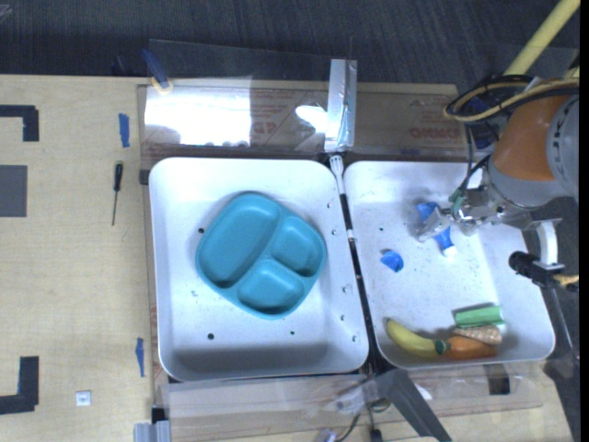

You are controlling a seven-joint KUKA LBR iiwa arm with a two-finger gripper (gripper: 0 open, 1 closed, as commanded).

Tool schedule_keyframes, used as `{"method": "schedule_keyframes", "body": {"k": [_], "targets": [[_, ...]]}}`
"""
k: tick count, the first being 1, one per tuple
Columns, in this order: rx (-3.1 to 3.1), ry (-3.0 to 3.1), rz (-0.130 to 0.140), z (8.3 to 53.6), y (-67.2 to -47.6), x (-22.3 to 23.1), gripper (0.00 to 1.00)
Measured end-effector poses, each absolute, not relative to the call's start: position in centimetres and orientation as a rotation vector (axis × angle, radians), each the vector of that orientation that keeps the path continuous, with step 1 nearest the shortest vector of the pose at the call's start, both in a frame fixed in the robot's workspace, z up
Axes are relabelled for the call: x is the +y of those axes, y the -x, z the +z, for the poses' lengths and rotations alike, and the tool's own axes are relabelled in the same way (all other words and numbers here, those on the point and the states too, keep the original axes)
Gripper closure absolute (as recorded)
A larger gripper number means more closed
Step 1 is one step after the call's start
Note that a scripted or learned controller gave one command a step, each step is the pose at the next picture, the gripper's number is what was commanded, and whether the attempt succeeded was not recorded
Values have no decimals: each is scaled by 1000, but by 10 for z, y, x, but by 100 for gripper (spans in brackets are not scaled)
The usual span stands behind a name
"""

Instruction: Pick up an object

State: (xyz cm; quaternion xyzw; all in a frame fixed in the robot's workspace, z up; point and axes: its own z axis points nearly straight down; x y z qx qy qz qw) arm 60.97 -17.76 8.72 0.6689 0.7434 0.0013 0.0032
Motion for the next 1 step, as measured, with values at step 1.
{"method": "schedule_keyframes", "body": {"k": [1], "targets": [[2329, -2091, 8, 99, -611, -177, 100]]}}
